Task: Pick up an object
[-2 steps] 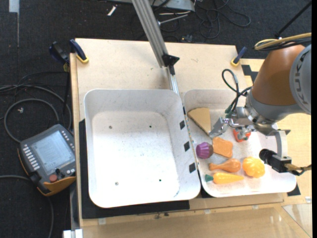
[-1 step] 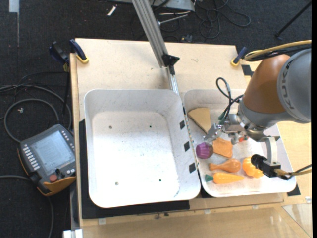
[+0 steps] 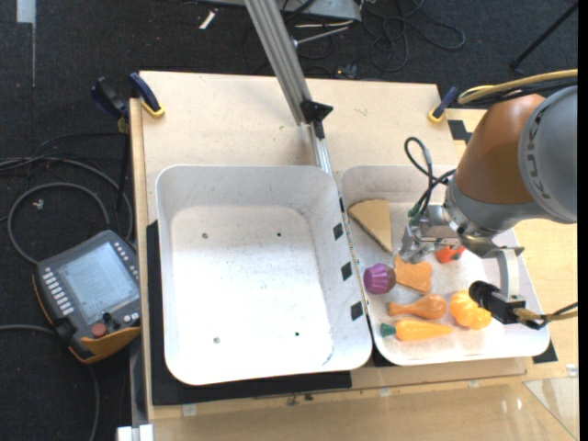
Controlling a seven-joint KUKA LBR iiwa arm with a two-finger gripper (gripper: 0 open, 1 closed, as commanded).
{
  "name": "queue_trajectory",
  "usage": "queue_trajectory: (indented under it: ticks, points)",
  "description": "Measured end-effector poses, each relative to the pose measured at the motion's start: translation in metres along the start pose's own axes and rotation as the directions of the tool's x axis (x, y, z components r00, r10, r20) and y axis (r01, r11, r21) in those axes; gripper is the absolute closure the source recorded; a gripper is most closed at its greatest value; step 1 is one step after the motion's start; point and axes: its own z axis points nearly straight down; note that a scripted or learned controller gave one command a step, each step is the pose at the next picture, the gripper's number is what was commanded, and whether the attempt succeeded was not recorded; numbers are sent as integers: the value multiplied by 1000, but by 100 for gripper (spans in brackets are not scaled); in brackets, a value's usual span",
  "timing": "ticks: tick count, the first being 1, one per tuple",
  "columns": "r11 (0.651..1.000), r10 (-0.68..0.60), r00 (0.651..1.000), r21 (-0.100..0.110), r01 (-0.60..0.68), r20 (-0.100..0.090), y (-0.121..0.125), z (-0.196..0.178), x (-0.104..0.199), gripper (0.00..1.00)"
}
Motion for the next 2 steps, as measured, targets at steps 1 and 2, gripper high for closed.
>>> queue_trajectory:
  ticks: [1,2]
  points:
    - [1000,-4,1000,-6,4,1,0,-63,4,100]
    - [1000,-4,1000,-5,4,1,2,-100,4,100]
